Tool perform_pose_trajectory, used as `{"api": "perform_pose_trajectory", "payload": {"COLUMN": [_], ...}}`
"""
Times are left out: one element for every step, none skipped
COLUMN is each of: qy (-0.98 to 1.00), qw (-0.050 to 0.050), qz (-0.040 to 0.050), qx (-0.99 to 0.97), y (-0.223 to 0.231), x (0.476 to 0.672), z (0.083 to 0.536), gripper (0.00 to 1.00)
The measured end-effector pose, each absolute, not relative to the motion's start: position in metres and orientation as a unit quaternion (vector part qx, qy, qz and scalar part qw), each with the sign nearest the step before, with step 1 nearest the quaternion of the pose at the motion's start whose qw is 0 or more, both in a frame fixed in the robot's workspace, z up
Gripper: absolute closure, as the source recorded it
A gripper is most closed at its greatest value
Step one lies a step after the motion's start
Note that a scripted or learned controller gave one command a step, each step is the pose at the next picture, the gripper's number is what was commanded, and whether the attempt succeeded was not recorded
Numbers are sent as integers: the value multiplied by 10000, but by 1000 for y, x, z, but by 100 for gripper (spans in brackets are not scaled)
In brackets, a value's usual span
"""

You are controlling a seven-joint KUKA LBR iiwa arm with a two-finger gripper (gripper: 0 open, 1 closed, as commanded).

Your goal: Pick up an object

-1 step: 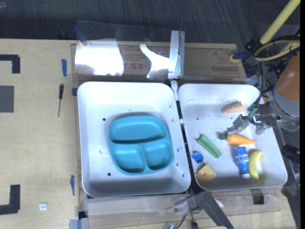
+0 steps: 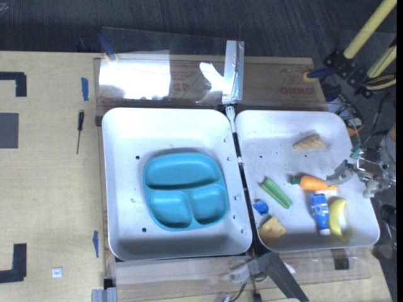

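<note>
Orange plastic carrot (image 2: 316, 183) lies at nine o'clock of the metal two-finger gripper (image 2: 350, 166); whether its pincer is clenched, I cannot tell.

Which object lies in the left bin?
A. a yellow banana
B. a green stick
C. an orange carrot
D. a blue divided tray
D: the blue divided tray lies alone in the left bin, while the banana, the carrot and the green stick all lie in the right bin.
</note>
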State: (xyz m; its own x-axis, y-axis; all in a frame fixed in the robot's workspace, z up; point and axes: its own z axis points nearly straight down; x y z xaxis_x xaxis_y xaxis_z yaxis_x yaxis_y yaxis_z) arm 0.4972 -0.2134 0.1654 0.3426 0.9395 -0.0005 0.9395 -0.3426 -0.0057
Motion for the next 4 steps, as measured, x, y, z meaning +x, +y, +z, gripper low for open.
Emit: {"api": "perform_pose_trajectory", "payload": {"qy": [-6205, -5655, -7317, -7313], "qw": [24, 0, -54, -90], "qz": [11, -10, -38, -60], "qx": [-7842, -8248, -6816, -6820], "y": [-180, -120, -138, -138], "x": [478, 501, 484, 486], "z": [109, 148, 91, 102], "gripper": [0, 0, 0, 100]}}
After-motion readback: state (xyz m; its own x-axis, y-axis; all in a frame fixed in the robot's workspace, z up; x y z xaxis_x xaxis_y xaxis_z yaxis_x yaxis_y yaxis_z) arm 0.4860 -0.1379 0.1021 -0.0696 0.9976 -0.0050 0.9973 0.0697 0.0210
